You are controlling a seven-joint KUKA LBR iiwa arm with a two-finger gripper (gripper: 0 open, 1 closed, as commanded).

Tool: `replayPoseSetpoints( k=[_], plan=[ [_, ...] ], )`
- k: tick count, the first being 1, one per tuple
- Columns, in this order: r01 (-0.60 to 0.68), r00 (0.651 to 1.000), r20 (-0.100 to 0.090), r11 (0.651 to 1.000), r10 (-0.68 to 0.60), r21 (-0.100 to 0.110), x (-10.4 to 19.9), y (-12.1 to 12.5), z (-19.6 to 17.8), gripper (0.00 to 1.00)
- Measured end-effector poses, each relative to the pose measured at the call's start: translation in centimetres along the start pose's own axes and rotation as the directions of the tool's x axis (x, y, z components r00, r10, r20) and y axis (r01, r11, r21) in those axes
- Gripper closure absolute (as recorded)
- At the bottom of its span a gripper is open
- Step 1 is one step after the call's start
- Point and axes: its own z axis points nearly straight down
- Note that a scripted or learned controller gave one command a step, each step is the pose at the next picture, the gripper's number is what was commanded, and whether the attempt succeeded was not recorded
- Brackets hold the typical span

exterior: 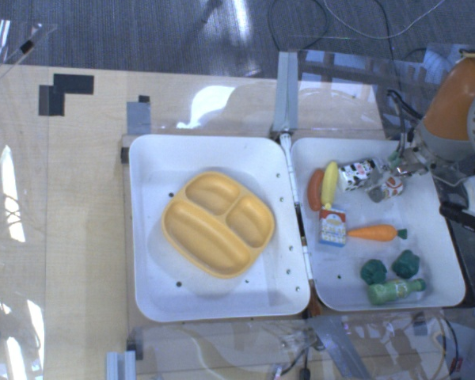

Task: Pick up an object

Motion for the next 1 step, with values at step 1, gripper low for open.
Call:
replayPoseSetpoints(
  k=[1],
  plan=[
    [-0.022,1.0,-0.006,1.0,0.022,0.013,3.41,2.82,-8.61,1.0]
  ],
)
